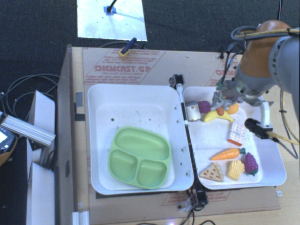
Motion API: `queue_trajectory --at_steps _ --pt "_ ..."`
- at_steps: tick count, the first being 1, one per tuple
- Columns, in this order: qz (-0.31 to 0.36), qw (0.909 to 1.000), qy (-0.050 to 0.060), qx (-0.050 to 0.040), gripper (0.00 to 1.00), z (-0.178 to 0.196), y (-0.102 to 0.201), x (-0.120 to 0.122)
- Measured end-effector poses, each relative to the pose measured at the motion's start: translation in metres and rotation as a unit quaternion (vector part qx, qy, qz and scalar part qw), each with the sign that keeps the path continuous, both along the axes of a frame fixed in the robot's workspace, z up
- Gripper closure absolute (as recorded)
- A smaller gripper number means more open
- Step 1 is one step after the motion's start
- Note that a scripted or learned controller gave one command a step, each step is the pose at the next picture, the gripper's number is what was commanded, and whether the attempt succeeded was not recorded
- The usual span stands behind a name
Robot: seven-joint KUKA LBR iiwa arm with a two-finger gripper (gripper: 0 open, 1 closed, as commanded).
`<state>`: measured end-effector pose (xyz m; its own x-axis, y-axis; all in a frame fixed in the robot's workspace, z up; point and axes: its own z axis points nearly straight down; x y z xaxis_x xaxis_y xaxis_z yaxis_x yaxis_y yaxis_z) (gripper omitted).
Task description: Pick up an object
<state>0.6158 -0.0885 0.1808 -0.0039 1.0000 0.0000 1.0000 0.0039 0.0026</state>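
The right bin (pixel 272 172) holds toy food: a yellow banana (pixel 217 117), a purple piece (pixel 204 107), a small can (pixel 192 111), an orange piece (pixel 232 108), a red-and-white box (pixel 237 134), a carrot (pixel 227 153), a purple grape bunch (pixel 251 163), a yellow corn piece (pixel 236 169) and a pizza slice (pixel 212 173). My gripper (pixel 220 102) reaches down at the bin's far end, just above the banana and the orange piece. The wrist hides its fingertips.
The left bin (pixel 101 125) holds a green divided plate (pixel 139 157). A black clip (pixel 177 81) sits on the divider between the bins. A black fitting with a cable (pixel 258 127) hangs over the right bin's right side.
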Motion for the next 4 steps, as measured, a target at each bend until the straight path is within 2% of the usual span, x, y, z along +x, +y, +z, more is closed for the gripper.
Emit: queue_trajectory --at_steps 1,2,3,4 --pt "0.000 1.0000 0.000 -0.0002 1.00 -0.009 0.005 0.053" --pt "-0.001 1.0000 -0.001 -0.0006 1.00 0.025 -0.011 0.054" --pt "0.000 1.0000 -0.001 -0.0005 1.00 -0.081 -0.043 0.013" --pt "-0.001 0.9999 0.014 0.0022 1.00 -0.075 -0.053 0.048"
